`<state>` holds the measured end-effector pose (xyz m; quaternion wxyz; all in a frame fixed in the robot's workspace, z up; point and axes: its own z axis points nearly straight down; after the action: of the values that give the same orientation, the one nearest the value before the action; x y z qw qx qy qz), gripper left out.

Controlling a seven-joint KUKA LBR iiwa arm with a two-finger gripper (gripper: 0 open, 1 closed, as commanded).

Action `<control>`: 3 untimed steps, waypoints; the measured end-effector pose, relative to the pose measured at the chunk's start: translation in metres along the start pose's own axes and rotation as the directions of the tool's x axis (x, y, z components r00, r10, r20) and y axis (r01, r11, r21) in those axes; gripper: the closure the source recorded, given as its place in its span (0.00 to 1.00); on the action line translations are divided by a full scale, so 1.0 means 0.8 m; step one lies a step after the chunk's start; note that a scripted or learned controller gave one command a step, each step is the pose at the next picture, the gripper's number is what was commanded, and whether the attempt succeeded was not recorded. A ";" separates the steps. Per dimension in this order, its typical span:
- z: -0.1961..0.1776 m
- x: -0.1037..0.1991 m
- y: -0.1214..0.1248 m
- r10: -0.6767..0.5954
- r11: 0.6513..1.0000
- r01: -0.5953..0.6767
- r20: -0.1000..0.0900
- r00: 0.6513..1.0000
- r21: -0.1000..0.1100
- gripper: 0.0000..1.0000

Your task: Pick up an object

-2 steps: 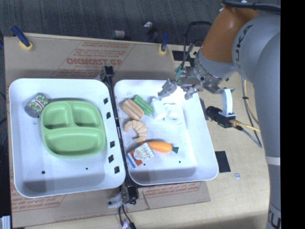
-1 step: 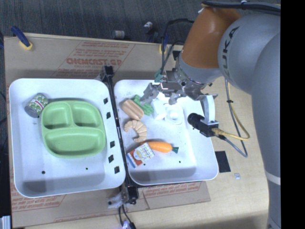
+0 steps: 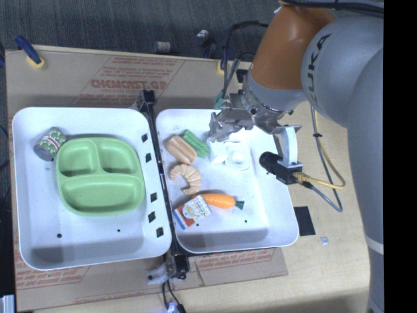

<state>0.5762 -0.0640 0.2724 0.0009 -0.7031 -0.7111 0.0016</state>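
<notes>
Right bin: toys are clustered in its left half. A hot dog and a green piece sit far-left, a croissant is just nearer, and a carrot and a small packet are nearest. The right side and near-right corner are left bare. The far-centre is blocked by the gripper and wrist.

Left bin: most of the floor is taken by a green divided tray, with a can touching its far-left corner. A bare strip is left along the near wall.

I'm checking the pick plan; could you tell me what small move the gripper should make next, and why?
Probably a short descent: the gripper hovers above the right bin, beside the green toy and hot dog, with nothing visibly held.
</notes>
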 end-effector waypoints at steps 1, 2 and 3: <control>0.092 -0.032 -0.039 0.006 1.000 -0.006 0.000 1.000 0.001 1.00; 0.075 -0.075 -0.125 0.005 1.000 -0.005 0.000 1.000 -0.001 1.00; 0.075 -0.074 -0.125 0.005 1.000 -0.005 0.000 1.000 -0.002 0.00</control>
<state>0.4764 -0.1245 0.2126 0.0002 -0.7050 -0.7093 0.0009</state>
